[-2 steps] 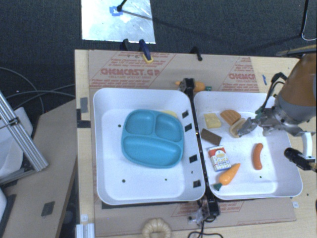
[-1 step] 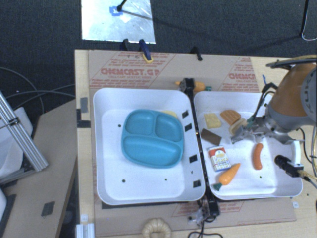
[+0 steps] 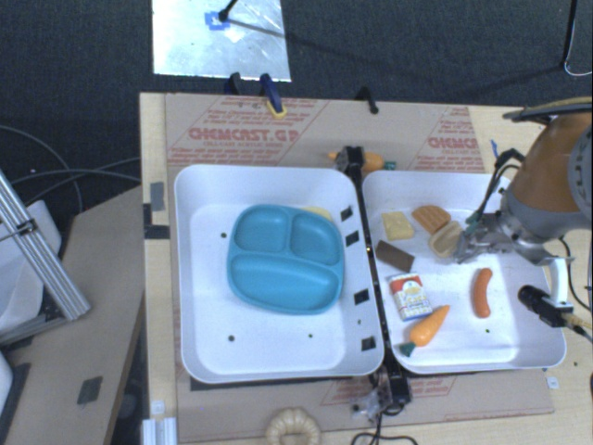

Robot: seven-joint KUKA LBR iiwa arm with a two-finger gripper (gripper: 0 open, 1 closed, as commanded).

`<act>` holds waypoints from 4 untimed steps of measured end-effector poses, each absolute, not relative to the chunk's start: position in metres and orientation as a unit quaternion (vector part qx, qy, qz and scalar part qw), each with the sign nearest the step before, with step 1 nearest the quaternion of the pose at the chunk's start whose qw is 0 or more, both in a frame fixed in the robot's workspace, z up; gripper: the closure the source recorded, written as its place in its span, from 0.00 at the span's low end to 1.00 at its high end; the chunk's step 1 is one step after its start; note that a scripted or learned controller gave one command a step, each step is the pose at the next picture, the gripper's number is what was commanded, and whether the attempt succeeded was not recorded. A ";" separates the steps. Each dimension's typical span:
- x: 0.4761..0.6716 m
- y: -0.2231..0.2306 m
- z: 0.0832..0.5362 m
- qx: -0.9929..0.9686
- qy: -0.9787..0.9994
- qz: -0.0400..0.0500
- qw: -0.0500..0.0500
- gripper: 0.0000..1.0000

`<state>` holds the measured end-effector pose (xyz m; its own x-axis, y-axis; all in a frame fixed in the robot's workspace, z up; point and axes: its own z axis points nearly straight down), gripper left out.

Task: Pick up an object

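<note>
Camera view: grey arm with orange band comes in from the right, gripper [image 3: 466, 246] down in the right shallow white bin [image 3: 519, 349], at the upper-middle of its floor. Can't tell whether it's spread or pinched; the tip is dark and blurred against the bin.

Nearest candidate is the tan oval bread-like piece [image 3: 446, 239], touching or just beside the gripper tip. Nothing visibly lifted.

Risks, my read:
- Tan oval piece sits against the ridged orange-brown pastry piece [image 3: 431, 216]; a descent here could nudge both or catch two.
- Off-centre approach could just push the piece across the slick bin floor.
- Red-orange sausage [image 3: 482, 292] lies near, below the gripper; a sweep could roll it.

Count, right bin, 7 items:
- 1 pale yellow square cracker [image 3: 397, 224]
- 1 ridged pastry
- 1 tan oval piece
- 1 dark brown flat bar [image 3: 395, 255]
- 1 small white-and-red printed box [image 3: 410, 296]
- 1 orange toy carrot [image 3: 426, 326]
- 1 sausage

Left white bin [image 3: 199, 276]: 1 blue plastic three-compartment tray [image 3: 285, 258], 1 pale yellow thing peeking from behind its upper edge, unidentifiable.

Desk [image 3: 232, 128]: both bins side by side, touching at the middle.
</note>
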<state>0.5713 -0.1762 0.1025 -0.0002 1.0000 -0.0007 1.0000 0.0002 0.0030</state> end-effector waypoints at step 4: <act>0.531 -0.071 0.235 0.704 0.711 0.001 -0.001 1.00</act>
